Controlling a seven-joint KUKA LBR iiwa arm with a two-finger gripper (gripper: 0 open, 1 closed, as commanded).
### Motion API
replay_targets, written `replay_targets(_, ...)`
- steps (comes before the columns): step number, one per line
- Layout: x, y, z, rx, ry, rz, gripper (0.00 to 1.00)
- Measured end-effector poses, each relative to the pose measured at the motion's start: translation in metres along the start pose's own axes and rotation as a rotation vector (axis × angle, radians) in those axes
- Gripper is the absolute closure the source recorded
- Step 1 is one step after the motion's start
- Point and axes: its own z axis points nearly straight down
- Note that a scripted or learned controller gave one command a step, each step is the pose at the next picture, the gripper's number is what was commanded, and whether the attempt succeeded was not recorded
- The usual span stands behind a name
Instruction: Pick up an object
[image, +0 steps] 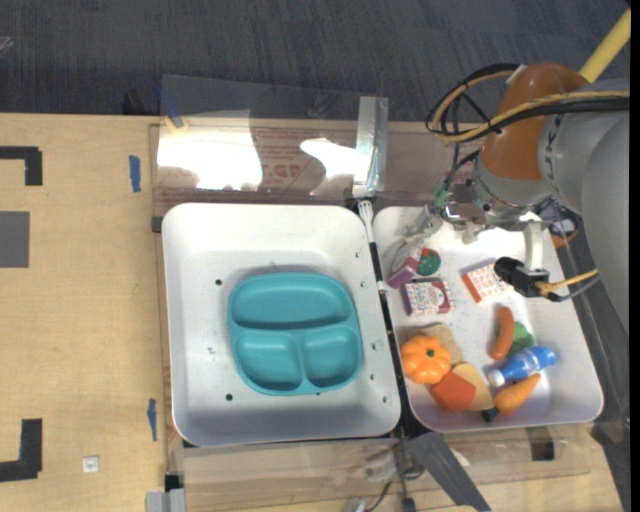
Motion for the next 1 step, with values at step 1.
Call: replay_targets(1, 0.0048, -0.0432, 0.0298, 0.044, 0.006, -0.080, 0.00)
